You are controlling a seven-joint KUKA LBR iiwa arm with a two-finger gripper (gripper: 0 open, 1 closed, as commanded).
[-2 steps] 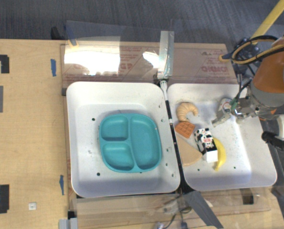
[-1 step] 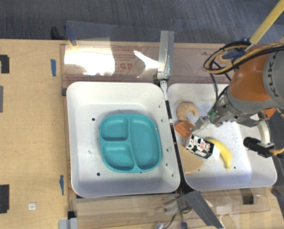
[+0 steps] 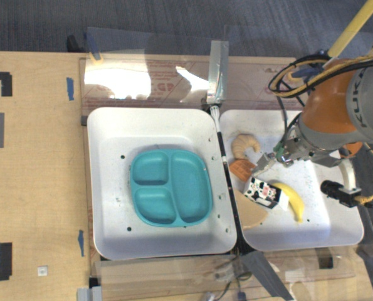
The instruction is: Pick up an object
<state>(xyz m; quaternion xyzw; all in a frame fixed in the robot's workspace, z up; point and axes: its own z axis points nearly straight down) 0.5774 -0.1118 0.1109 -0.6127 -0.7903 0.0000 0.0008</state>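
The right bin (image 3: 336, 227) holds a tan croissant (image 3: 244, 145), an orange piece (image 3: 241, 169) just below it, a black-and-white patterned item (image 3: 263, 192), a yellow banana (image 3: 292, 200) and a flat tan piece (image 3: 254, 216). My gripper (image 3: 265, 162) reaches down into this bin from the right. Its tip sits just right of the orange piece and above the patterned item. I cannot make out anything held in it. The grey arm with its orange band (image 3: 329, 108) hangs over the bin's right half.
The left bin (image 3: 105, 168) holds a teal divided plate (image 3: 172, 187). A raised divider (image 3: 225, 168) separates the two bins. Cables (image 3: 296, 77) loop above the arm, and a clear sheet (image 3: 148, 80) lies behind the bins.
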